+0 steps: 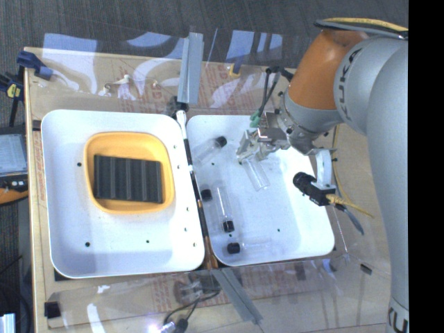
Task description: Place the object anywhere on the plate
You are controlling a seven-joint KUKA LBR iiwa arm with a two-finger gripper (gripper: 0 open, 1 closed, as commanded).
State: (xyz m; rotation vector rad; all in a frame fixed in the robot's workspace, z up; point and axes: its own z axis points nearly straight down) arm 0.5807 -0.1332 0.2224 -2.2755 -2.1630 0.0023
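Near to far: small clutter low in frame, arm above, plate at left.

Lay scattered in the right bin (305, 238): black-capped clear vials (223, 207) toward its lower left. Hovered over the bin's upper middle, gripper (255, 146), state impossible to tell. Sat well apart in the left bin (62, 241), yellow plate (128, 172) bearing a dark ribbed block. Best centred squarely over one vial before closing, then carried clear across the divider.

You've got the plate (97, 149) in the left bin: a yellow, rounded-square dish with a dark ribbed insert lying flat in its well. Over in the right bin lie your clear plastic tubes with black caps (223, 207), scattered flat, one near the top left, others along the bin's left side and bottom.
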